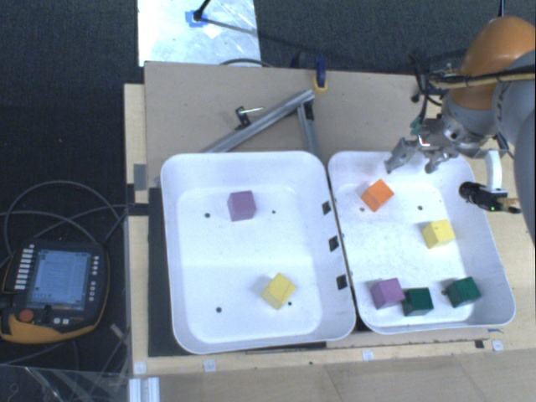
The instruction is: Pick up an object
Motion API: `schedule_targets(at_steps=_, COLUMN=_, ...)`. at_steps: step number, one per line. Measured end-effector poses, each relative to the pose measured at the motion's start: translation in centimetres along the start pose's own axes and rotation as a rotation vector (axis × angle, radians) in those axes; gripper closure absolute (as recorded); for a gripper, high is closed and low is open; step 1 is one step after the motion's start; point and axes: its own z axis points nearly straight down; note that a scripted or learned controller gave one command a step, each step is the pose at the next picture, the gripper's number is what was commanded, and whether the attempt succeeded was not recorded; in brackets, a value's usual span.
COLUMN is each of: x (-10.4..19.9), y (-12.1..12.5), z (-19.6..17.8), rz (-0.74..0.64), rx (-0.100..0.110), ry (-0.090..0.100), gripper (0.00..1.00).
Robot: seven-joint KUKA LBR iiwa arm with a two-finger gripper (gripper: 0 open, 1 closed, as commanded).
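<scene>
Cubes sat nearest me: a purple block (387, 291) and two dark green blocks (416, 301) (461, 291) crowded together at the right bin's (494, 306) five o'clock, awkward for fingers. A yellow block (437, 234) lay apart at three o'clock. I judged the orange block (377, 195), at eleven o'clock, light, rigid and best pinched across flat faces. The gripper (421, 157) hung beyond it, fingers seemingly spread, grasping nothing. The left bin (180, 308) held purple (241, 205) and yellow cubes (278, 291).

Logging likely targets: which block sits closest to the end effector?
The orange block in the right bin, just below the end effector; every other block lies farther down or in the left bin.
</scene>
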Motion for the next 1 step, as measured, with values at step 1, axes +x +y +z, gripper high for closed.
schedule_targets(at_steps=1, x=-0.02, y=-0.02, z=5.1, rz=0.001, rx=0.003, ry=-0.001, gripper=0.0)
